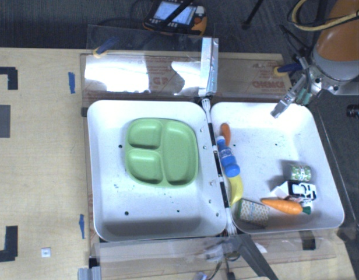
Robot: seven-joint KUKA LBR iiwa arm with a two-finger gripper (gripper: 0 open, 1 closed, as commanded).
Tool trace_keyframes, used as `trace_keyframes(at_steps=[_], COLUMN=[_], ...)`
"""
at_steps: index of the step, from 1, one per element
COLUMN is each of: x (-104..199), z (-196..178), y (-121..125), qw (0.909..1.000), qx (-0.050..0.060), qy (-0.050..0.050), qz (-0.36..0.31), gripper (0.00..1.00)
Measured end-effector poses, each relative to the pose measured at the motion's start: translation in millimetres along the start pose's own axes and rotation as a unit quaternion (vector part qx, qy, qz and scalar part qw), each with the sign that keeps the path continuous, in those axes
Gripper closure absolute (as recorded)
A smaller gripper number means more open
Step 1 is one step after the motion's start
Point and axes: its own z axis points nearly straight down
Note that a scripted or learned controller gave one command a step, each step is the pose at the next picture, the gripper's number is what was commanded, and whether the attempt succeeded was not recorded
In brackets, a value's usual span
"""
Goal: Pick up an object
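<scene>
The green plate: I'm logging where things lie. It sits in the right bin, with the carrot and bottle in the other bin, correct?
Not quite. The camera view shows the green plate in the left bin, not the right one. The carrot and bottle do lie in the other bin, the right bin.

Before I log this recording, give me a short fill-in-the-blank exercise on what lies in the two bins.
1. The green tray lies in the ____ bin.
2. The carrot lies in the ____ bin.
3. The cap of the bottle by the divider is ____.
4. The end effector hovers over the right bin's ____ corner.

Missing words: left; right; blue; far right
</scene>
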Motion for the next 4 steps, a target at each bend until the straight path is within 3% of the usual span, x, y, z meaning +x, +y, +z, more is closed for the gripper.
trace_keyframes(at_steps=[1, 2, 3, 4], x=[25, 45, 111, 159], z=[8, 97, 41, 41], y=[-51, -29, -16, 17], qw=[1.0000, 0.9908, 0.9998, 0.9977], qx=[0.001, 0.000, 0.002, 0.003], qy=[0.001, 0.002, 0.003, 0.003], qz=[0.005, -0.135, 0.021, 0.067], gripper=[1.00, 1.00, 1.00, 1.00])
